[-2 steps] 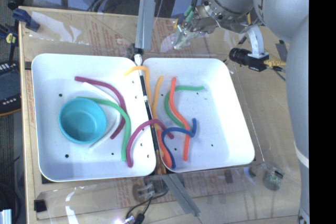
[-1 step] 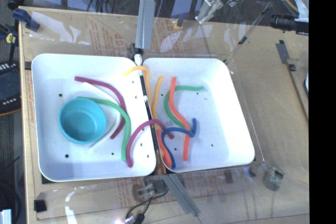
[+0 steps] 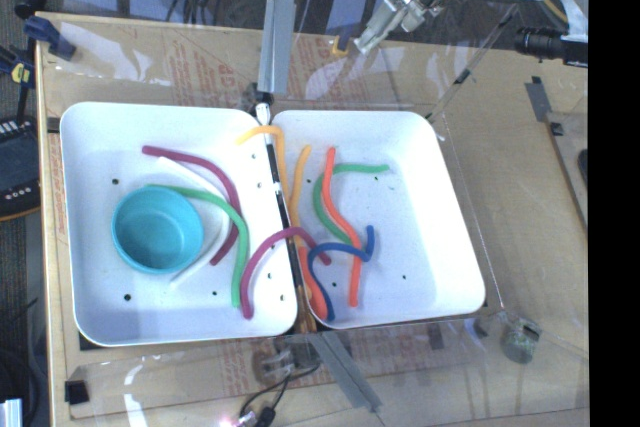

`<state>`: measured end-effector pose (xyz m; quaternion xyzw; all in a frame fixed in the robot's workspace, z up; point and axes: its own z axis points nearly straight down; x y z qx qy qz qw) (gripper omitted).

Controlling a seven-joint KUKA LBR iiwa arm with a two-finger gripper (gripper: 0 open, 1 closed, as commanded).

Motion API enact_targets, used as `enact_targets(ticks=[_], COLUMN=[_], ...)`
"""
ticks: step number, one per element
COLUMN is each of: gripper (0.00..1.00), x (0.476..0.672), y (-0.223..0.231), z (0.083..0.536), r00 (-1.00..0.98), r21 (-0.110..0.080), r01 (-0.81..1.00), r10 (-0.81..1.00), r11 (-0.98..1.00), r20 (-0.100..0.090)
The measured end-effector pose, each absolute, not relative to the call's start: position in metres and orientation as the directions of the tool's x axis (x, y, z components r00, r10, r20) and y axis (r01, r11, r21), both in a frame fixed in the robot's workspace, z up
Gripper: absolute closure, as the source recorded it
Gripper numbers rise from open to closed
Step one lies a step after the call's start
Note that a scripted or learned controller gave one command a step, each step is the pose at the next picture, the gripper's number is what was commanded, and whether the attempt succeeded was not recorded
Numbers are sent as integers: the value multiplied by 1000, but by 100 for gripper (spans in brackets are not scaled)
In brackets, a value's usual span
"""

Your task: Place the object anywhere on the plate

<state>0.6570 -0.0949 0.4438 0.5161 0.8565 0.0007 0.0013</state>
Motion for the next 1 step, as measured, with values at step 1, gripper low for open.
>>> enact_targets(ticks=[1], gripper=[0], x=[620], y=[-166], z=[368], r00=[-191], r21=[-4], r01=[982], r10=[982], r11=[191], r20=[1])
